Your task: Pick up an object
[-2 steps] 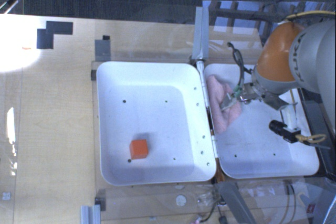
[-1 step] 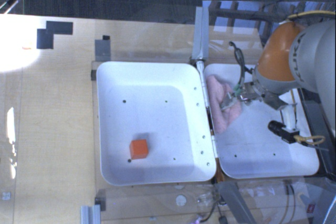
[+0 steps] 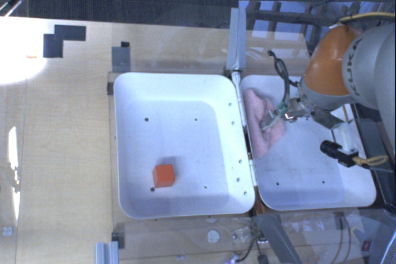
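While the arm (image 3: pixel 356 71) leans in from the right over the right bin (image 3: pixel 322 188), its grey body and orange band fill the upper right corner, wrist angled down and leftward toward the divider between bins. Left bin (image 3: pixel 179 102): bare white floor, one small orange block (image 3: pixel 164 175) low on its left side, well apart from the arm. Right bin: pink cloth (image 3: pixel 260 123) bunched against the left wall, running top to bottom along it. Gripper (image 3: pixel 275 116) sits right on the cloth's right edge, tips touching or pressed into the folds; whether the fingers are spread or closed cannot be told at this slant.

Risks, as judged: cloth is soft and lies hard against the wall, so fingers may pinch only a thin fold and lose it on the lift. Wall is close; a slight drift left could knock the rim. Loose cable (image 3: pixel 278 68) near the wrist might snag.
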